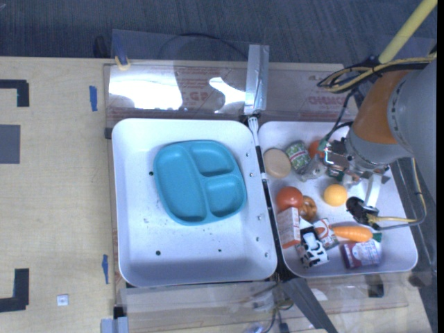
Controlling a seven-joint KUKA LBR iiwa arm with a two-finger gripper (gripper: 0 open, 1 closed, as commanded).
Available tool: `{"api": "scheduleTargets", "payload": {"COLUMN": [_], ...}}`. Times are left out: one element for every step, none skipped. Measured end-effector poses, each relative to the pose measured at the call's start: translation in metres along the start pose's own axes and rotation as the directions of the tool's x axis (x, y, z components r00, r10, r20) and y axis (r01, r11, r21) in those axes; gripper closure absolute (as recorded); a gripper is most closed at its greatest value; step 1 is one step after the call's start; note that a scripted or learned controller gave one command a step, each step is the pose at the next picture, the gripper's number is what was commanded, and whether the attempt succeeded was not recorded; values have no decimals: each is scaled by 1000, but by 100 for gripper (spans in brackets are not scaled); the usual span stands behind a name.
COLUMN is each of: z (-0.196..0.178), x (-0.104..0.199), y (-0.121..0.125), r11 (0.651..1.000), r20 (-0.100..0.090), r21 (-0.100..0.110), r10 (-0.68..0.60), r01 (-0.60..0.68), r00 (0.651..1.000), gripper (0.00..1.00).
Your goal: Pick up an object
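Left bin point(132, 207): white, shallow, sitting beside the right bin point(409, 252).
Plate point(200, 181): blue, three sections, lying flat near the middle of the left bin.
Bench point(48, 207): pale wood, black square marks along its left edge, blue tape bits near the bins.
Clear panel point(173, 89): behind the bins, catching glare.

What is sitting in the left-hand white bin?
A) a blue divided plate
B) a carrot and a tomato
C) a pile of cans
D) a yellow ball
A: a blue divided plate with three compartments lies in the middle of the left bin, while the carrot, the tomato, the can and the yellow ball all lie in the right bin.
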State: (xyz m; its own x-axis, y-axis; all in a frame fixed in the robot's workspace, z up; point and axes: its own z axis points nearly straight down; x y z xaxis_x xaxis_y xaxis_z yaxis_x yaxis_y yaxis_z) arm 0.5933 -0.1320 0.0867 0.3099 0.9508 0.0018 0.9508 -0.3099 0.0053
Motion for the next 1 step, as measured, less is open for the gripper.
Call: {"api": "scheduleTargets", "payload": {"z": [-1], "x": [-32], "y": [-76], "r11": [998], "r20": [1], "r21": [4], "r10": [-67], "r01": [67], "r00": [998], "gripper": [0]}}
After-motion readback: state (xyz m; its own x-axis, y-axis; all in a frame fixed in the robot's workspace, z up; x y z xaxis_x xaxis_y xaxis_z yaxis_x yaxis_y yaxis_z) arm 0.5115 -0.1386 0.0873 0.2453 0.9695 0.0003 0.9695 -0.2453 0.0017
